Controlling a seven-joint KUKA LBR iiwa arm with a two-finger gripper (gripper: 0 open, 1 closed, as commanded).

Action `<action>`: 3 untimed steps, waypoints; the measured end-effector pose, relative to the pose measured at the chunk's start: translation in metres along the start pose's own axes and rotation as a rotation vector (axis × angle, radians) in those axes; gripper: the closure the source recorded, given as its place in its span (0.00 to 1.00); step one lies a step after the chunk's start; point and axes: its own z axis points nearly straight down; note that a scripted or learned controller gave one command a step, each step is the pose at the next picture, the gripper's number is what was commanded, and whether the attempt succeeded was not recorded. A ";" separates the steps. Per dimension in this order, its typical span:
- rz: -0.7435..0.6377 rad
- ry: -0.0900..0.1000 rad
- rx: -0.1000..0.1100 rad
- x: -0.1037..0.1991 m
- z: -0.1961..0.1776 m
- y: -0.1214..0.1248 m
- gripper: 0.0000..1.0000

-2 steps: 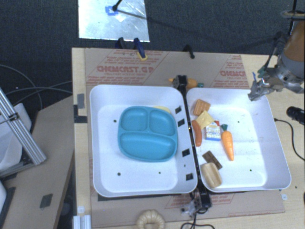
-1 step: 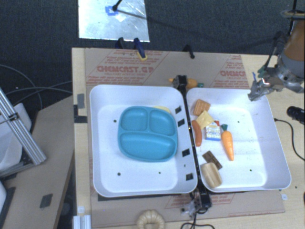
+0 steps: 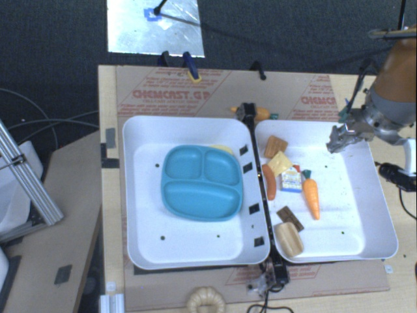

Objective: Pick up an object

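Where red "CHEMCAST GP" marks brown board [image 3: 171, 90], gripper [image 3: 340, 139] over right bin [image 3: 365, 194]

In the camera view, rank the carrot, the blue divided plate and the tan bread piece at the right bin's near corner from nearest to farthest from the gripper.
Measured from the gripper, at the right bin's far right:
1. Carrot, mid right bin, below and left of the gripper.
2. Tan bread piece, at the right bin's near left corner.
3. Blue divided plate, in the left bin, across the divider.
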 end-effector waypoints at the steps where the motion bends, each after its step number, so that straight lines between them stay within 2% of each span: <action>1: -0.001 -0.001 -0.001 0.035 -0.003 -0.023 1.00; 2: -0.001 0.001 0.001 0.084 0.005 -0.053 1.00; 3: -0.002 0.001 -0.001 0.125 0.000 -0.067 1.00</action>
